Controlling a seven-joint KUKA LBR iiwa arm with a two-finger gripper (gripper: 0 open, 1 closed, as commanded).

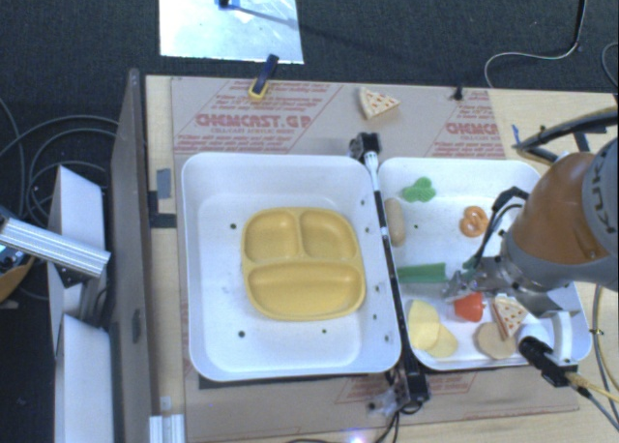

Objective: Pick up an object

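Note:
The right bin (542, 180) holds several toy foods. A green leafy piece (418, 190) and an orange pretzel (474, 221) lie toward the back. A beige roll (395, 221) lies along the left wall, with a green bar (422, 273) near the middle. At the front are yellow slices (427, 327), a red piece (469, 309), a pizza wedge (509, 315) and a tan cookie (493, 341). My gripper (472, 286) hangs low in this bin, just above and touching the edge of the red piece, with the green bar to its left. The wrist hides the space under it.
In the left bin (208, 238) rests a yellow divided plate (301, 262). Behind the bins, on the cardboard, lie another pizza wedge (379, 103) and a blue-and-yellow clip (261, 78). The arm's orange band (566, 219) covers the right bin's right side. Cables run along the front edge.

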